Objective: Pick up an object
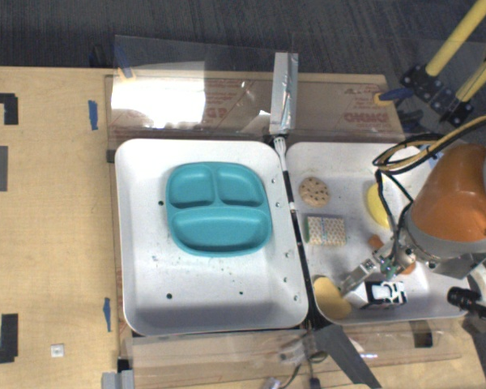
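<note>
Cookie (313, 190), sponge (326, 230) and disc (332, 297) all lie unlifted in the right bin (340, 162); gripper (378, 278) low, fingers unreadable.

Both white bins (138, 217) are smooth moulded plastic with a slight sheen. The teal divided plate (219, 207) is matt plastic with an even, smooth surface. The bench top (49, 241) looks like unfinished light wood or fibreboard, matt. The clear panel (194, 96) behind the bins is glossy transparent plastic, with strong glare at its left. The arm's orange band (458, 197) is smooth and semi-gloss. The gripper (377, 278) shows bright bare metal parts. The round cookie (313, 190) has a rough, speckled surface. The floor (227, 6) is dark, coarse carpet
</note>
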`<state>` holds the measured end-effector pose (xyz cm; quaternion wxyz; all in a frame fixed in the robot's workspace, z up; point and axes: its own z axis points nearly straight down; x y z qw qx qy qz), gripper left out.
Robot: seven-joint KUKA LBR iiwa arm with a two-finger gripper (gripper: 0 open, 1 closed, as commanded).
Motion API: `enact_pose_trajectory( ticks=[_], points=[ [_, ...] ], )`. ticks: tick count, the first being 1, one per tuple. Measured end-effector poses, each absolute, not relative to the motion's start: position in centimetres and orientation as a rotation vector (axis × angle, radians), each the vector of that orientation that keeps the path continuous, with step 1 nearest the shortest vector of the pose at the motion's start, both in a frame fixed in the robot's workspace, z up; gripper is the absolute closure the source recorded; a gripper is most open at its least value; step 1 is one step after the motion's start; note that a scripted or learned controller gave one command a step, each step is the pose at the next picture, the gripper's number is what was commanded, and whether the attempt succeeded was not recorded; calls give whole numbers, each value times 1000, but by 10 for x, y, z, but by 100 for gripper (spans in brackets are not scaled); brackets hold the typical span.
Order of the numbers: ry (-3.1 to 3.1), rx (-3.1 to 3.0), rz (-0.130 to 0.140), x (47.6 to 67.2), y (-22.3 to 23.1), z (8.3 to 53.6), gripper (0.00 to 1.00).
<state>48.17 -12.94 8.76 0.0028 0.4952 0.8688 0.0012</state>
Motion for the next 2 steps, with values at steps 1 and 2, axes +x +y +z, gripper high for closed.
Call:
enact_pose_trajectory(
  ticks=[1,2],
  points=[
    [2714,1552,11,485,-130,99,100],
    [2375,2042,4,482,-113,88,100]
  ],
)
